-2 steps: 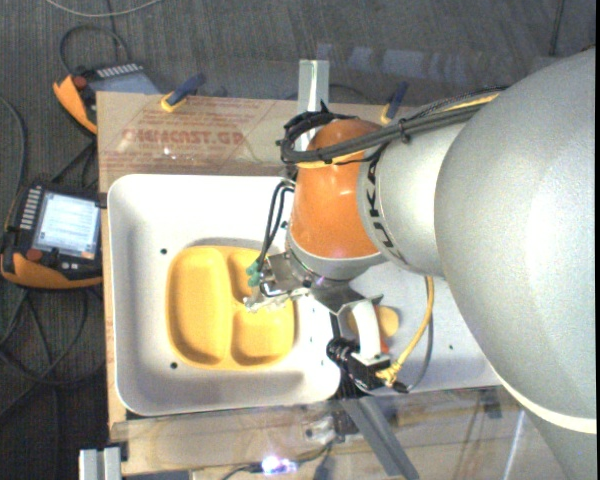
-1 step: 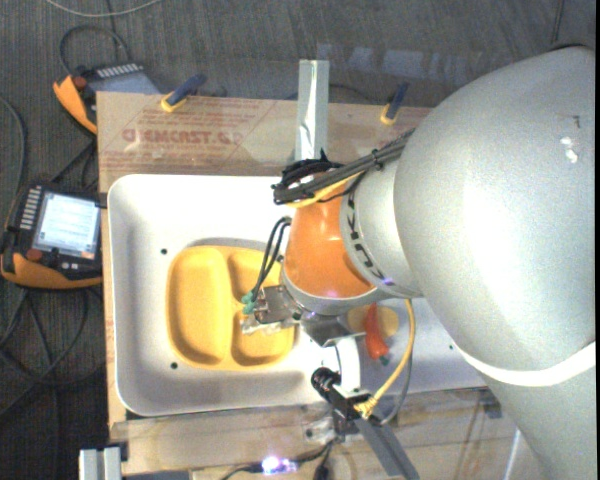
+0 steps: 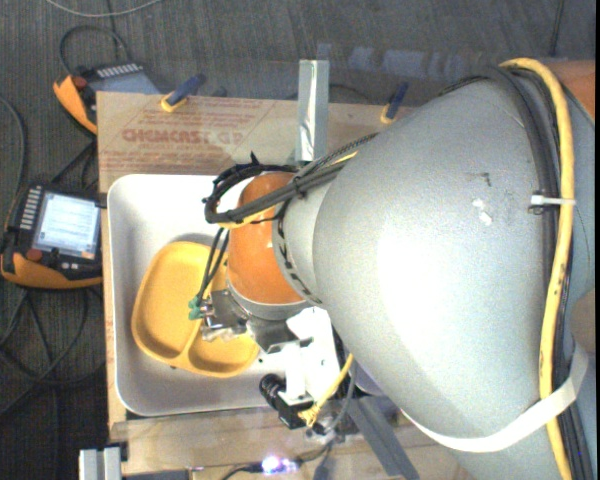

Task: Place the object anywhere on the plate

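A yellow plate (image 3: pixel 170 303) lies in the left white bin (image 3: pixel 130 218), toward its front left. The grey arm with its orange band (image 3: pixel 260 258) reaches over the bin from the right and covers the plate's right side. My gripper (image 3: pixel 220 323) hangs low over the plate's right edge, with a small green bit (image 3: pixel 193 310) of cabling beside it. I cannot make out any object between the gripper and the plate. The arm's wrist hides what lies under it.
The arm's big grey body (image 3: pixel 440 268) hides the right side of the bench. A cardboard sheet (image 3: pixel 200 138) with clamps lies behind the left bin. A teach pendant (image 3: pixel 55 233) and cables rest on the floor at the left.
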You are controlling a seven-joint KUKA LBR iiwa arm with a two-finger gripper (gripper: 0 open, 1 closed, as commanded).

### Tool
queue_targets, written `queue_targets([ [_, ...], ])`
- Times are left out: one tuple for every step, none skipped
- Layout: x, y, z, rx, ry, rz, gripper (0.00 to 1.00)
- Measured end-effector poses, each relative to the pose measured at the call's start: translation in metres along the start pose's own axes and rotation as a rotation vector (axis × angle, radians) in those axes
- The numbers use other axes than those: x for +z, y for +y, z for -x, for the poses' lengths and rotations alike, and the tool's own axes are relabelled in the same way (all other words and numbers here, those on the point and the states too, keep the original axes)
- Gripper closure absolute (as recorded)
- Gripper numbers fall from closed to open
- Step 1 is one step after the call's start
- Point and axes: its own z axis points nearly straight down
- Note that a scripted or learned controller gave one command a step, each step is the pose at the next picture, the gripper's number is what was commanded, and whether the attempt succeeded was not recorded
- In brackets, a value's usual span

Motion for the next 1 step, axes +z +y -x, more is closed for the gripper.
queue_targets([
  [-0.0665,0.0285,0.0330,-0.021,0.002,-0.005,1.00],
])
